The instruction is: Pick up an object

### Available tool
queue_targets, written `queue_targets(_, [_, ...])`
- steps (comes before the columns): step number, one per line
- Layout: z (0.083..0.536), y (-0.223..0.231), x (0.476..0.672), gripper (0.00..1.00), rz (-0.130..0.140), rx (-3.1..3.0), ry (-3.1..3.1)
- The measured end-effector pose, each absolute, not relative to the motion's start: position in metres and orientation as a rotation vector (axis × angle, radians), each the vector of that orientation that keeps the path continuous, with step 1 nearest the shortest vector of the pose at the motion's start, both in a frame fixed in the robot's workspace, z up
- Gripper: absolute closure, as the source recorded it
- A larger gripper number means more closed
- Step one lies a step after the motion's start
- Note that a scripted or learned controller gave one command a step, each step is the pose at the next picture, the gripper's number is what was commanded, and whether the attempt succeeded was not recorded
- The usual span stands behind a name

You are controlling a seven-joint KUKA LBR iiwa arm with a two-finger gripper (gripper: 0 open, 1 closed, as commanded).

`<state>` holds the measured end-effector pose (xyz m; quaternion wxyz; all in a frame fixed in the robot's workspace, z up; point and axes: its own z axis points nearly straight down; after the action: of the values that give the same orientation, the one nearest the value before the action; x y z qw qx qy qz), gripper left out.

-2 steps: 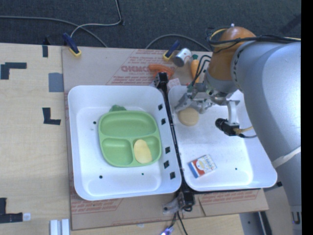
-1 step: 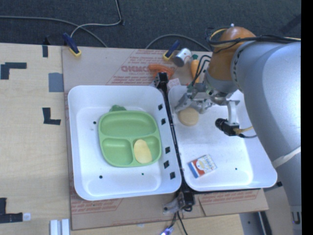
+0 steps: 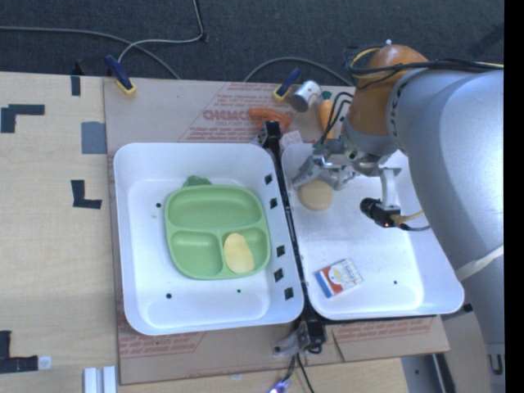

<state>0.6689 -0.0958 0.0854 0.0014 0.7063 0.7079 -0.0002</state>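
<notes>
Tan rounded object (image 3: 315,196), pale and bun-like, lies in the right bin (image 3: 409,297) near that bin's far left corner, close beside the divider where the two bins meet. Hand (image 3: 326,173): metal, poised directly over this object at its far side, its lower parts touching or nearly touching the object's top; whether the jaws stand apart or together cannot be told, and no item is seen between them. Arm (image 3: 450,137): grey, with an orange band (image 3: 381,88) above the wrist, entering from the right edge of the counter and covering much of the right bin's far right corner. Small black fitting with a red spot (image 3: 383,213) hangs at the arm's side over the right bin. Small flat carton (image 3: 339,277), white with red and blue print, lies in the right bin toward its near edge, well apart from the tan object. Left bin (image 3: 135,244): holds a green divided plate (image 3: 214,228) at its middle, with three compartments. Yellow oval item (image 3: 238,253) lies in the plate's near right compartment. Counter (image 3: 49,244): light wood with dark tape marks at its left side; a brown cardboard sheet (image 3: 164,113) lies under both bins. Blue and yellow clamps (image 3: 119,74) sit at the cardboard's far edge.
</notes>
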Motion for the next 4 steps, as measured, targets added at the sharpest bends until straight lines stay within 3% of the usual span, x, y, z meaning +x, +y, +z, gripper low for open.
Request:
queue_targets(1, [0.085,-0.096,0.669,0.0,-0.001,2.217,2.222])
queue_targets(2, [0.096,-0.095,0.669,1.0,-0.001,2.215,2.222])
queue_targets(3, [0.158,-0.132,0.665,1.0,0.0,2.219,2.221])
queue_targets(4, [0.157,-0.131,0.664,0.0,-0.002,2.221,2.222])
